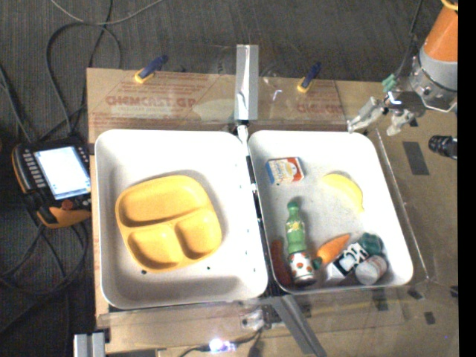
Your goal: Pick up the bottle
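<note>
bottle lying in the right bin, gripper held off to the side

the bottle (pixel 296 233) is seen lying in the right bin (pixel 387 181), green cap toward the far wall, beside a carrot (pixel 332 248) and a small can (pixel 300 267); the gripper (pixel 378 114) is held above the bin's far right corner, well apart from the bottle; its fingers are spread apart and nothing is gripped; a yellow tray (pixel 169 220) is set in the left bin (pixel 111 162).
</note>
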Robot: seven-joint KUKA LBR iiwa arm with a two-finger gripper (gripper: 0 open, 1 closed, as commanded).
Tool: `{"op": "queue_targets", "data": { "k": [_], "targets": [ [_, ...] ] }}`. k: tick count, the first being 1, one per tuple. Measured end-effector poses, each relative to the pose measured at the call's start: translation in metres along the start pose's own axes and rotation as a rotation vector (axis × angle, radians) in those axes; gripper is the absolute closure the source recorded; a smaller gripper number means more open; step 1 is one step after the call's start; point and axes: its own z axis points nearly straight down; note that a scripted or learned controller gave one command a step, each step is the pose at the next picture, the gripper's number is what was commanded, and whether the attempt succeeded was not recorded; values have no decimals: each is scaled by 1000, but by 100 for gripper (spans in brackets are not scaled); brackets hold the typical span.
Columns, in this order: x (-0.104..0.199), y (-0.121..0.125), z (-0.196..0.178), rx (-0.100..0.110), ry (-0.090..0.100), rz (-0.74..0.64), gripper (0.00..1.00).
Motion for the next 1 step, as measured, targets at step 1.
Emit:
{"op": "queue_targets", "data": {
  "k": [1],
  "targets": [
    [7, -38, 27, 1, -2, -134, 0]
  ]
}}
